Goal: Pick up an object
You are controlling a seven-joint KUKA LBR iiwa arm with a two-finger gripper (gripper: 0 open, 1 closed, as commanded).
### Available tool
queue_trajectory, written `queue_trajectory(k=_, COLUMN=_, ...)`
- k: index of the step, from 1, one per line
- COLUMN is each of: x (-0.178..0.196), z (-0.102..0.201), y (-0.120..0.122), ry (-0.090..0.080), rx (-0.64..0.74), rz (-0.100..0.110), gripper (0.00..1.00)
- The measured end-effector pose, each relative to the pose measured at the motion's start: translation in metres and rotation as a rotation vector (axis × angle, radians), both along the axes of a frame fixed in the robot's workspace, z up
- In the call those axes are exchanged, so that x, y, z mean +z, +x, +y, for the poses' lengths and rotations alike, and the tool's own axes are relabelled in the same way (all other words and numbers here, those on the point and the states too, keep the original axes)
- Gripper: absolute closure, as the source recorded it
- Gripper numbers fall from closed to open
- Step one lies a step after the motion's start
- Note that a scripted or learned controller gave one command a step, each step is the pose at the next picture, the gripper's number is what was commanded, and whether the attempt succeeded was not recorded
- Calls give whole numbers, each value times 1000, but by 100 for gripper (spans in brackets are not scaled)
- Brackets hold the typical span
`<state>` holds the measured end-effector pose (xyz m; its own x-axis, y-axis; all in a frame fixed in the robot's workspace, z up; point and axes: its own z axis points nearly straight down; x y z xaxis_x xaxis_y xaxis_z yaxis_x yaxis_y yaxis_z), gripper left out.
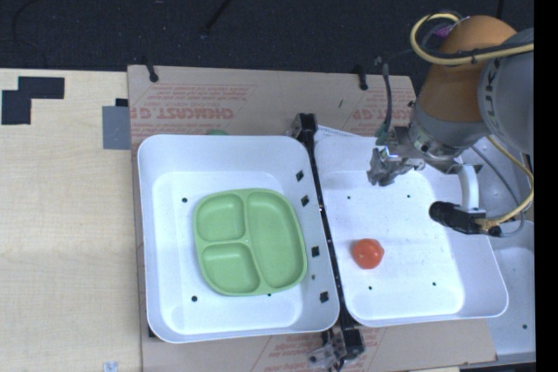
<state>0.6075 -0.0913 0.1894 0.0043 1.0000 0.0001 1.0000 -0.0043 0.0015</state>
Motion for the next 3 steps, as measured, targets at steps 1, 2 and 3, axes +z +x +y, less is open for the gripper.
queue_trajectory(k=1, x=24, z=-1, y=0, ry=0, rx=3, rz=1, gripper=100)
queue_trajectory(k=2, x=19, z=45, y=-10, ry=1, rx=7, rz=7, gripper=100)
queue_trajectory(k=3, x=14, z=96, y=-9, ry=2, rx=8, rz=6, gripper=100)
